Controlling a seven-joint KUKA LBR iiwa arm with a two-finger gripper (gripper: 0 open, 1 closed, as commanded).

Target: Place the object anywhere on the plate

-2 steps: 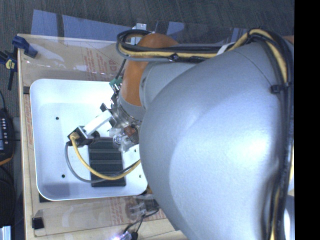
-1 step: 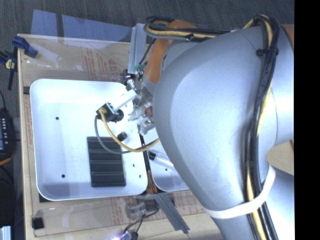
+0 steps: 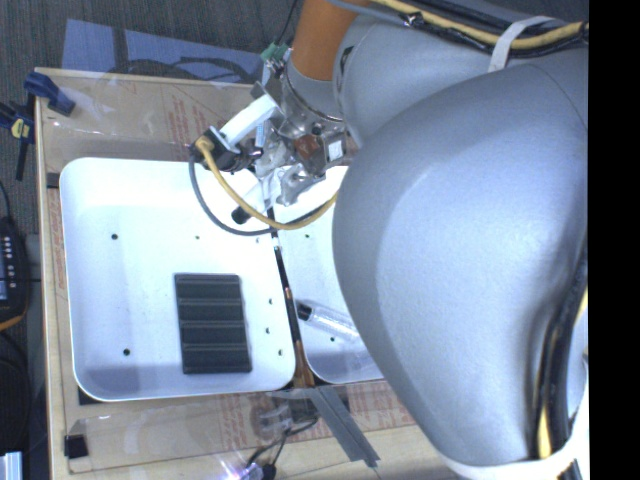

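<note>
Plate (image 3: 212, 323) lies near left bin's (image 3: 90, 268) front edge; hand (image 3: 283, 173) above divider, grip unclear.

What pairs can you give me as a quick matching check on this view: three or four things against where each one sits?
Things:
1. dark ribbed plate
2. clear tube-like object
3. gripper
4. blue clamp

Places:
A. above the divide between the bins, near their far edge
B. bench's far left corner
C. floor of the left bin
D. right bin, beside the divider

Pairs: 1-C, 2-D, 3-A, 4-B
</note>
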